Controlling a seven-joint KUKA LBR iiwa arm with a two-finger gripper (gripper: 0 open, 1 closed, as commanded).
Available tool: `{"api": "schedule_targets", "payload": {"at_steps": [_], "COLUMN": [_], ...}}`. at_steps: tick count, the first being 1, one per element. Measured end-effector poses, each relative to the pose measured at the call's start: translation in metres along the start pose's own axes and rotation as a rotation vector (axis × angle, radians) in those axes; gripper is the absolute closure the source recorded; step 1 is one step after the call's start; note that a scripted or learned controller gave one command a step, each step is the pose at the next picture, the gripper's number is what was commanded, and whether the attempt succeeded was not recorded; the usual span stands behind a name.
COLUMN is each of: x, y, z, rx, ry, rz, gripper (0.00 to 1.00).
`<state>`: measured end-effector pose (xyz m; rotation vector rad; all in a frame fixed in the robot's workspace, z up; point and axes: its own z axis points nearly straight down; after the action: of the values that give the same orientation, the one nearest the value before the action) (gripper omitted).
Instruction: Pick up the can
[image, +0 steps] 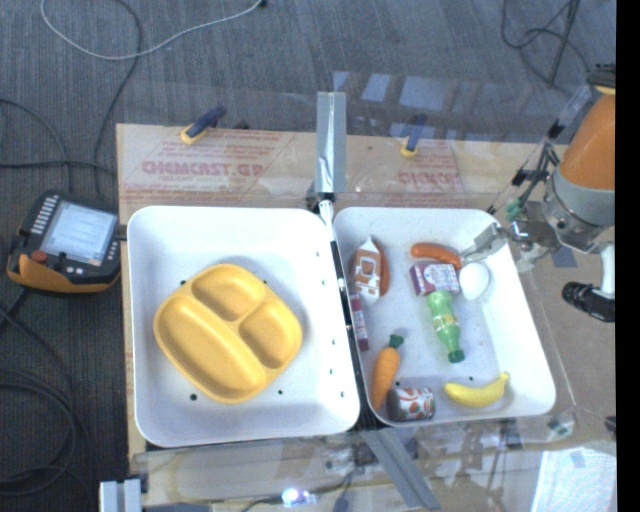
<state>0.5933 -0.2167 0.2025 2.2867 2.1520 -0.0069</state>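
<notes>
Risk notes, can pick; target is the small red-and-white metal can (411, 402) lying on its side at the near edge of the right white bin (531, 345), close to that bin's near-left corner; orange carrot with green top (386, 370) lies touching or just beside it, yellow banana (477, 390) near on the other side. Two-finger gripper (486, 240) sits at the far-right edge of the same bin, well apart from the can, close to the orange sausage (436, 253) and white egg-shaped object (474, 281); cannot tell how it is set. Likely failures: descent snags the carrot; round can rolls off against the bin wall; green plastic bottle (444, 323) gets knocked on the way across. Left bin holds a yellow compartment tray (228, 330).
</notes>
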Motion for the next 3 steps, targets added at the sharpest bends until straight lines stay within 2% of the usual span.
{"api": "schedule_targets", "payload": {"at_steps": [1, 2, 3], "x": [0.044, 0.086, 0.085], "y": [-0.018, -0.091, -0.091], "z": [0.113, 0.113, 0.103], "rx": [-0.009, -0.012, -0.012], "ry": [0.0, 0.003, 0.003], "rz": [0.183, 0.329, 0.33], "gripper": [0.0, 0.0, 1.0]}}
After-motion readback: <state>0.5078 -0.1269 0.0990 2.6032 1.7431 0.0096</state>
